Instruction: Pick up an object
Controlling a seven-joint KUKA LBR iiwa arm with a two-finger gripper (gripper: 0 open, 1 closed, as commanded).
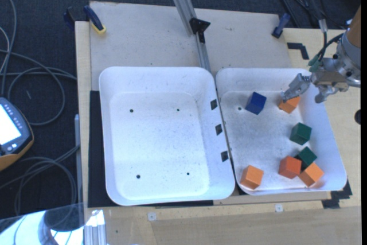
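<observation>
no readable text, no labels, no brands, no numbers anywhere

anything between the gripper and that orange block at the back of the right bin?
Nothing visible. The gripper sits above the right bin, right beside the orange block, one finger next to it. The nearest other things, the blue cube and a green cube, lie apart from both.

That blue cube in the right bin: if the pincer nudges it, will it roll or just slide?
The blue cube has flat faces and sits level, so it would likely slide, not roll. It looks rigid and small, probably light. The bin floor looks smooth, so a push may send it skidding, with open floor around it.
</observation>
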